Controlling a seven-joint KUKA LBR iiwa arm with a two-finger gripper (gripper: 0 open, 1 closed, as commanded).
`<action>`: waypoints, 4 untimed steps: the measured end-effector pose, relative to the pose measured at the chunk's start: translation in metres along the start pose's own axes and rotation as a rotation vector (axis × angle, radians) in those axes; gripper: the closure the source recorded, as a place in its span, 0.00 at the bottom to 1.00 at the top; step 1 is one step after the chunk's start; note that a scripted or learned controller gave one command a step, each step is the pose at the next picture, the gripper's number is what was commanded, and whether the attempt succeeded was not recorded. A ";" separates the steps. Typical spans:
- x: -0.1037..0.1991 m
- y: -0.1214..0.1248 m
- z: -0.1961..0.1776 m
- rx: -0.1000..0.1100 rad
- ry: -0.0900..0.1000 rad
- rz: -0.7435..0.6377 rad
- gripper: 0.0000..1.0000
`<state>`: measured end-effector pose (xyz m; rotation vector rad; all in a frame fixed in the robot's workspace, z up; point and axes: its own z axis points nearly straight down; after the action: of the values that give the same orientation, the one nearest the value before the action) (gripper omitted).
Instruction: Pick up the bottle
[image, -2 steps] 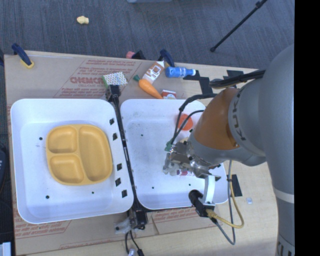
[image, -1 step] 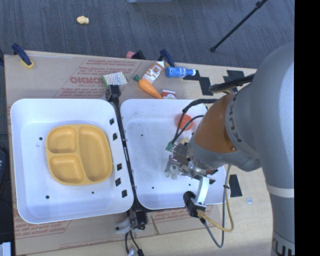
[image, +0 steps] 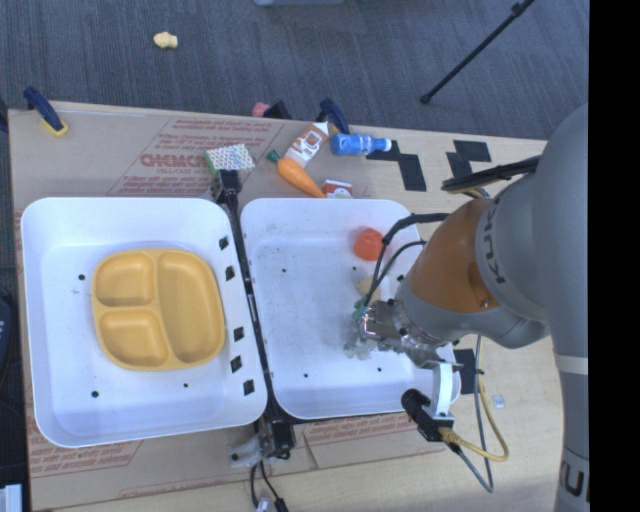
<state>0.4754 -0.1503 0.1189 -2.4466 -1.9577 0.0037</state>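
Blue and clear, the bottle (image: 358, 145) lies on the cardboard-covered surface (image: 150, 165) above the right bin (image: 300, 300), upper centre of the frame, long axis roughly left-right; the claw (image: 368, 328) sits low in that bin's right side, so the bottle lies well apart, straight up-frame; whether the claw is apart or together I cannot tell.

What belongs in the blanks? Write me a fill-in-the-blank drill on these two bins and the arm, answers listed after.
1. The yellow divided plate lies in the ___ white bin.
2. The small orange-red object sits in the ___ white bin.
3. The gripper is down inside the ___ bin.
4. The blue bottle lies on the cardboard ___ both bins, beside a toy carrot.

Missing words: left; right; right; outside
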 end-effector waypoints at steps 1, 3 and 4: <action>-0.025 0.006 0.008 -0.004 -0.001 0.343 1.00; -0.043 0.010 -0.089 -0.004 0.001 0.656 1.00; -0.001 0.000 -0.049 -0.001 0.002 0.958 1.00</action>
<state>0.4759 -0.1513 0.1677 -3.0749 -0.6096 0.0065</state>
